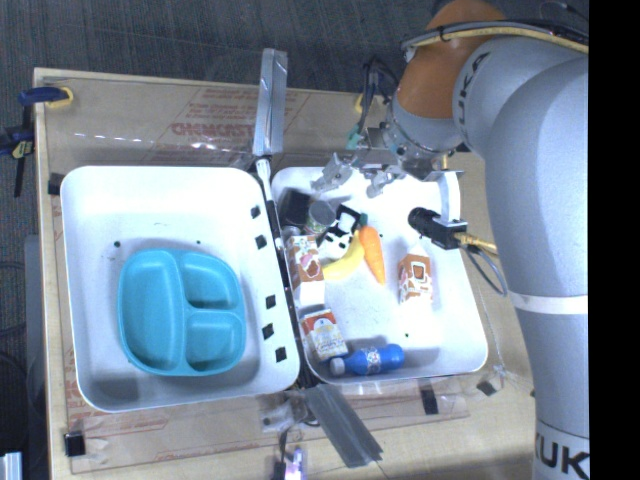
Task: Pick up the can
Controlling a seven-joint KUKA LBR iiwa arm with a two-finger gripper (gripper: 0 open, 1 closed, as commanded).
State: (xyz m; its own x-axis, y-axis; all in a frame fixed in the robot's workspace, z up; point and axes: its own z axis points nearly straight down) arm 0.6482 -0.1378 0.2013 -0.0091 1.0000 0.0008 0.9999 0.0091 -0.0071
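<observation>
Overhead, the arm's gripper (357,176) hangs above the far end of the right bin (462,340).
Its fingers look spread and hold nothing; the can (322,212) stands just below them, near the bin's far left corner, beside a carrot (372,253) and banana (345,259).

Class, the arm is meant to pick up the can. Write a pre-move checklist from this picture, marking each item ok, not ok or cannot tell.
1. Can located: cannot tell; a dark cylindrical thing sits at the right bin's far left corner.
2. End effector over the right bin: ok.
3. End effector above the dark thing: ok, roughly.
4. Clutter near target: not ok; carrot and banana crowd it.
5. Blue tray out of the way in the left bin: ok.
</observation>
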